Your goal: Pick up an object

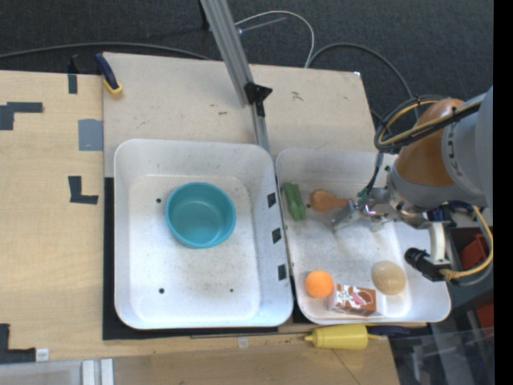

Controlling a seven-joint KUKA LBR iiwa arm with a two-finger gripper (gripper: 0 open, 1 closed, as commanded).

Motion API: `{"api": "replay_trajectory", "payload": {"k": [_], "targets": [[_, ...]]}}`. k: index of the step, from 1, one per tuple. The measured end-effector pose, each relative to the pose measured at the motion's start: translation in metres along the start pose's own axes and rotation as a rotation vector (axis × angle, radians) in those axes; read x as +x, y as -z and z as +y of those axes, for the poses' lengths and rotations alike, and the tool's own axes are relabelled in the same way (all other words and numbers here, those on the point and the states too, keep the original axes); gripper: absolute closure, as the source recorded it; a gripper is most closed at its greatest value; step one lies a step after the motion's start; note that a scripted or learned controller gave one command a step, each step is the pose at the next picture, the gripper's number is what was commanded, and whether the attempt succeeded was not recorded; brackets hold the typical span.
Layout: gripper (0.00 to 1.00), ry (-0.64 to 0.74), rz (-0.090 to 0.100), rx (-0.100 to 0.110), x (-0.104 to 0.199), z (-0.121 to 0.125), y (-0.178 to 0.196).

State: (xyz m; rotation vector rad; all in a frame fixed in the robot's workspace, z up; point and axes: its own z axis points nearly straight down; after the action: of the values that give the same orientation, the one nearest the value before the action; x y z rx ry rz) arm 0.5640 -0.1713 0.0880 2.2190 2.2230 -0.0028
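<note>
**Arm low in right bin beside brown object, two bins on taped desk**

Desk [48, 135] is pale wood with dark tape marks at left and a lighter board under the bins; dark carpet floor [96, 14] at far side with thin cables [288, 22] looping across it. A grey metal pole [228, 42] slants in from the far edge down to the seam between the bins. Blue-yellow clamp [108, 74] sits on far-left corner of the board.

Left bin [132, 167] is shallow white plastic, speckled with dirt, holding a round teal bowl [200, 215], smooth, upright.

Right bin [309, 167] is the same white plastic. Inside: green block [294, 200] at left wall, brown rounded object [325, 200] just beside it, orange ball [319, 284] near front, red-white packet [353, 298] just right of ball, beige round object [389, 278] right of packet. Yellow bottle [341, 337] lies on its side on the desk just in front of the right bin.

Gripper [346, 212] is low in the right bin, metallic, tip just beside or touching the brown rounded object; cannot tell whether the fingers are spread or pinching. Grey arm with orange band [421, 147] enters from right, cables wrapped around it, covering right edge of bin
</note>
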Motion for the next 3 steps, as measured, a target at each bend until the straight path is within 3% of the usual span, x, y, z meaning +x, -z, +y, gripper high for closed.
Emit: {"api": "replay_trajectory", "payload": {"k": [1,3], "targets": [[1.0,0.001,0.001,0.001,0.001,0.0,0.01],[1.0,0.0,0.0,-0.006,0.012,-0.003,0.128]]}}
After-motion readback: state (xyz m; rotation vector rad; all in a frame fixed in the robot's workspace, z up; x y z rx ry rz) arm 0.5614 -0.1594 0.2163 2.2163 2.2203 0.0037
